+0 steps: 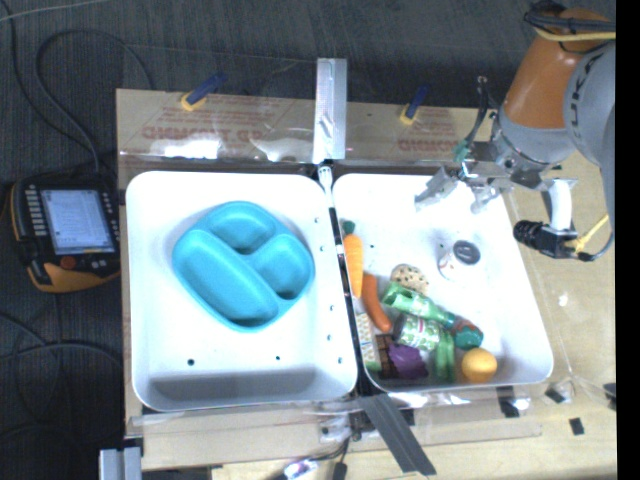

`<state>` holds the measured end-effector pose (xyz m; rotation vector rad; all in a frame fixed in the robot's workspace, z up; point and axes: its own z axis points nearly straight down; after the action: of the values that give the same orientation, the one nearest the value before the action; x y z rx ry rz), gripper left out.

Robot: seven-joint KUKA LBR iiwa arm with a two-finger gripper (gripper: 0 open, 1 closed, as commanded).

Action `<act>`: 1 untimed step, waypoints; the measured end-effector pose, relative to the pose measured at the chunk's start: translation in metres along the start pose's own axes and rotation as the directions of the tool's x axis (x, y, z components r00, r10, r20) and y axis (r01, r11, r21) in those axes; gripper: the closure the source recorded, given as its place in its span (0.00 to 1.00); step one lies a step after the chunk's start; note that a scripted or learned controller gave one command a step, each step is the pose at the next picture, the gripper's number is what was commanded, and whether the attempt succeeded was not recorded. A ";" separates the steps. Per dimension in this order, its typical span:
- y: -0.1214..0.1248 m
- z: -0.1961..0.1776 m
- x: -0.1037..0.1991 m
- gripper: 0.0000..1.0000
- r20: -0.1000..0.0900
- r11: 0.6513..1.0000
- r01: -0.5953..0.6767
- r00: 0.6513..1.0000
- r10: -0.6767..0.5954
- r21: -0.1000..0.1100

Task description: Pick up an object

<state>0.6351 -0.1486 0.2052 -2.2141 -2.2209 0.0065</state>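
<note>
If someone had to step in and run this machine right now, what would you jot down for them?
Gripper: open, holding nothing, hovering over the far part of the right bin.
Things: carrot, green packet, orange ball, purple item and a speckled ball heaped at the right bin's near end; a small grey disc lies apart, nearer the gripper. Left bin holds a blue divided tray.
Done: nothing picked.
Left: descend, grasp one object, lift.
</note>
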 end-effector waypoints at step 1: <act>-0.054 -0.001 0.088 0.00 0.001 0.981 -0.195 0.981 0.195 0.001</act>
<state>0.5812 -0.0609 0.2064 -2.4212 -1.9938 0.0094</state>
